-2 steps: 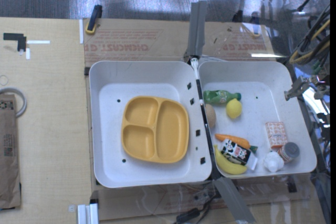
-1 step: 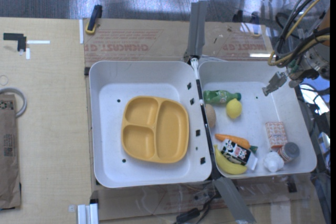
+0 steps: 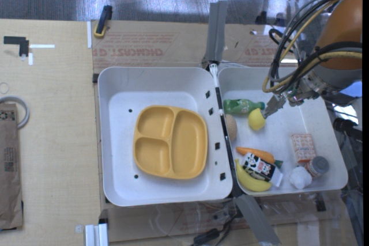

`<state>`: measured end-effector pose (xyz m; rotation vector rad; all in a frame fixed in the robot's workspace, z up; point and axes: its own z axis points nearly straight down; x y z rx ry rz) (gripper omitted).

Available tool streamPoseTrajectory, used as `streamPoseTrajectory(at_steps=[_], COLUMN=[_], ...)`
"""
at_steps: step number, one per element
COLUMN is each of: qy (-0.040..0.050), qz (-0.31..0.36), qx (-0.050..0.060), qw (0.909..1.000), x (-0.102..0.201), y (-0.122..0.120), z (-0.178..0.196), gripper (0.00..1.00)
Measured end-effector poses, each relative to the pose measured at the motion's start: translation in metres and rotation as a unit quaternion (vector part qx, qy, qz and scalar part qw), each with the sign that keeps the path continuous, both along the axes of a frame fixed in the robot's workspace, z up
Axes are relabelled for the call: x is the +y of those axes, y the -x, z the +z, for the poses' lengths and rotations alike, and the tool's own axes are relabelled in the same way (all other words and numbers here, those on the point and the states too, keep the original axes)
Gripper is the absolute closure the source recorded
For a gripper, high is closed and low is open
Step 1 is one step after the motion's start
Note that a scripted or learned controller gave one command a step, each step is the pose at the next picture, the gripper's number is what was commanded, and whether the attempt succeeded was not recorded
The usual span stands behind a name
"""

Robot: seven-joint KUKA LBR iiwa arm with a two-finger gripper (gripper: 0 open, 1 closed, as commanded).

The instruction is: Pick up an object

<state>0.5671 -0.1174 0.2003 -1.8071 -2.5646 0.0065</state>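
Lemon [image 3: 256, 119], smooth yellow oval, touches my end effector [image 3: 271, 108] at its 2 o'clock; I can't tell its grip state.

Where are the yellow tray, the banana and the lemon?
Yellow tray [image 3: 170, 142], camera view: on its middle divider.
Banana [image 3: 251, 181], camera view: on its lower curve.
Lemon [image 3: 256, 119], camera view: on its middle.
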Motion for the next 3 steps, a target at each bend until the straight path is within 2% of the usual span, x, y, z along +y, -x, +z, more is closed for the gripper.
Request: streamPoseTrajectory(at_steps=[1,2,3], qy=[0.0001,0.0005,0.0007], qz=[0.035,0.035,0.028], qx=[-0.002,-0.001,-0.002], qw=[0.9994,0.9994,0.9996], x=[-0.007,-0.008,0.012], y=[-0.036,-0.037,-0.093], z=[-0.110,-0.104,0.000], gripper=[0.00,1.00,1.00])
